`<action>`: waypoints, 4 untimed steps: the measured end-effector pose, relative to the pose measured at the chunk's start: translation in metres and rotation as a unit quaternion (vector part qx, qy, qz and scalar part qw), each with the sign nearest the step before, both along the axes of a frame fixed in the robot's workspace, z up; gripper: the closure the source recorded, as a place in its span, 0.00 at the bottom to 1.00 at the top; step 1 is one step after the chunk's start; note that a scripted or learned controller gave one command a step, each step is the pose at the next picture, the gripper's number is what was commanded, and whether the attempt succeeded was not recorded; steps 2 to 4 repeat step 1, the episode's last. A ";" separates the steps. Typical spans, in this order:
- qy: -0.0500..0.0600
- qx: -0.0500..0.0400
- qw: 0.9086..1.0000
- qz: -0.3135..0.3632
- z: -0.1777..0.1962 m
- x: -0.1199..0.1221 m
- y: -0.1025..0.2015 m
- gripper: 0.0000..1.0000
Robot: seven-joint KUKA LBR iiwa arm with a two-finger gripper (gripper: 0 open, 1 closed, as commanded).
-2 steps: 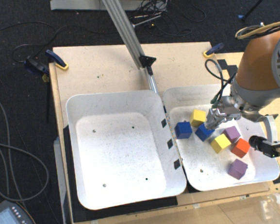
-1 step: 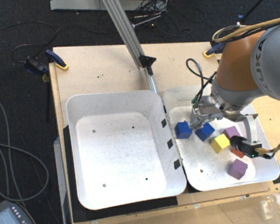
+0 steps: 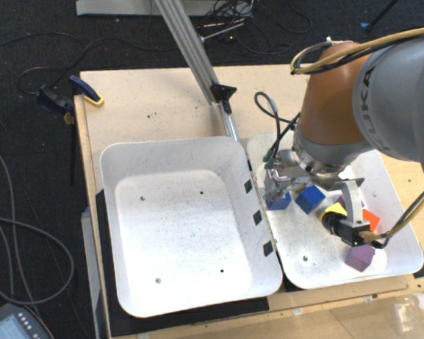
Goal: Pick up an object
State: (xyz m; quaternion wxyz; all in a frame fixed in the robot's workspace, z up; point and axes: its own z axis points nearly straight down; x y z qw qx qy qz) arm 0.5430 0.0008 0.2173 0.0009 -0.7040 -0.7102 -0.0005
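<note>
at left edge of right bin, tool just above leftmost blue block, grip state unclear

Fixed overhead camera looks aslant down on the bench.

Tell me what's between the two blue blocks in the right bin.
Nothing. In the camera view, only a narrow strip of bare white floor of the right bin separates the smaller blue block from the larger blue block.
</note>
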 end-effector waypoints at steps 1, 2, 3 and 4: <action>-0.001 0.000 1.000 0.000 0.006 -0.004 0.050 1.00; -0.001 0.000 1.000 0.000 0.006 -0.004 0.050 1.00; -0.001 0.000 1.000 0.000 0.006 -0.004 0.050 1.00; -0.001 0.000 1.000 0.000 0.006 -0.004 0.050 1.00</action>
